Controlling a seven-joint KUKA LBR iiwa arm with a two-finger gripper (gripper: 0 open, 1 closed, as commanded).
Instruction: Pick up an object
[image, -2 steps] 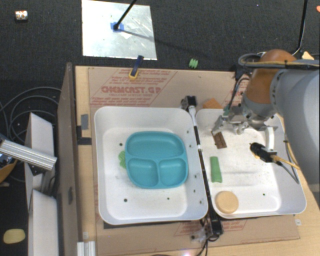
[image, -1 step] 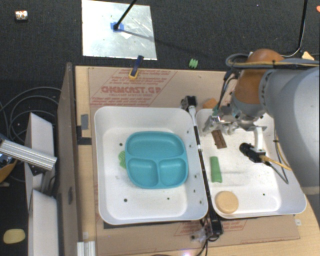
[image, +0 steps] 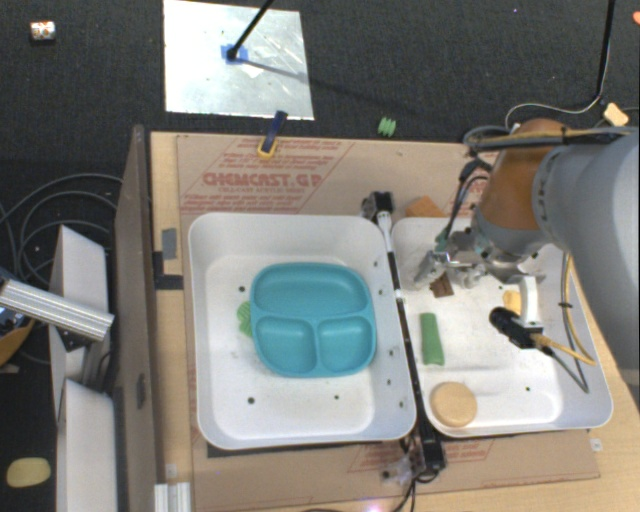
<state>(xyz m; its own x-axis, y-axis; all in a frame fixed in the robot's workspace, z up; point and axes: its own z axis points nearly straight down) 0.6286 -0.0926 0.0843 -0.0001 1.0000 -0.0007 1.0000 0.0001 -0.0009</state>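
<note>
Where the pincer hangs, a green stick lies near.

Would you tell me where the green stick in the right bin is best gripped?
Probably at its middle, across the narrow width, from straight above: the green stick lies flat in the right bin, with bare floor along both long sides.

Plain white shallow left bin with a teal three-section plastic plate. Matching white right bin with a green rectangular bar, a tan round disc and a small brown block.
</note>
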